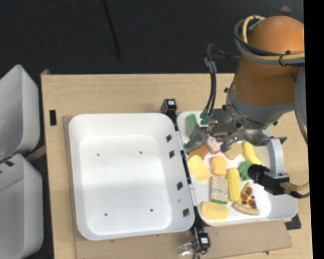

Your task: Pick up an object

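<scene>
The right bin (pixel 281 208) holds several toy foods: a yellow lemon-like piece (pixel 198 168), an orange piece (pixel 219 165), a corn cob (pixel 233 184), a wafer block (pixel 218 188), a yellow wedge (pixel 215 210), a pizza slice (pixel 247 198), a banana (pixel 251 153), a green piece (pixel 191 123) and a brown piece (pixel 201 151). My gripper (pixel 214 140) hangs low over the bin's upper left part, just above the brown piece and a pink-and-white item (pixel 214 146). The arm's orange band and grey wrist cover the bin's upper right.
The left bin (pixel 126 172) lies beside the right one, separated by a rim with black clips. White housings stand at the far left of the bench. A black cable runs down to the wrist.
</scene>
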Action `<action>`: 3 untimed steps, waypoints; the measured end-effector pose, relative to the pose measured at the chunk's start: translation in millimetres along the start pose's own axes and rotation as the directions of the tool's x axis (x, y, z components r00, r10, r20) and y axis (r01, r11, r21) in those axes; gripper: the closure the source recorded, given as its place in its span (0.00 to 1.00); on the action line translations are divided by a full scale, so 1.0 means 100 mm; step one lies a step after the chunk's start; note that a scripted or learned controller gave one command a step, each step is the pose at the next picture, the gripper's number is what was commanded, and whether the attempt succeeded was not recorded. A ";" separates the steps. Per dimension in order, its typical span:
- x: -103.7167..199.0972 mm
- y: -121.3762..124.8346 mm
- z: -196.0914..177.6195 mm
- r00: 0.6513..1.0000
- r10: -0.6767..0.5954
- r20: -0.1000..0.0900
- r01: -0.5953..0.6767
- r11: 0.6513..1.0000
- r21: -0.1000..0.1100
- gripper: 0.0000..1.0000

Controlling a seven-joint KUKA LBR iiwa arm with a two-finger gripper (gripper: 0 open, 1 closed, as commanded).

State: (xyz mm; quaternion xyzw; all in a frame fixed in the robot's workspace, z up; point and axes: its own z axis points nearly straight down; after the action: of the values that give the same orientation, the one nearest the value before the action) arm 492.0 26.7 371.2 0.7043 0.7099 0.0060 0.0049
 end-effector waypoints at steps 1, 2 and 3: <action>-0.16 0.44 1.42 1.000 0.009 0.005 -0.009 1.000 0.027 0.00; -0.38 1.01 1.52 1.000 0.008 0.003 -0.008 1.000 0.015 0.00; -0.34 1.58 0.73 1.000 0.003 0.003 -0.003 1.000 0.006 0.00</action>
State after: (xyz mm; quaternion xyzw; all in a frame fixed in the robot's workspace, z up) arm 651.2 -6.2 300.2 0.7055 0.7087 0.0029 0.0038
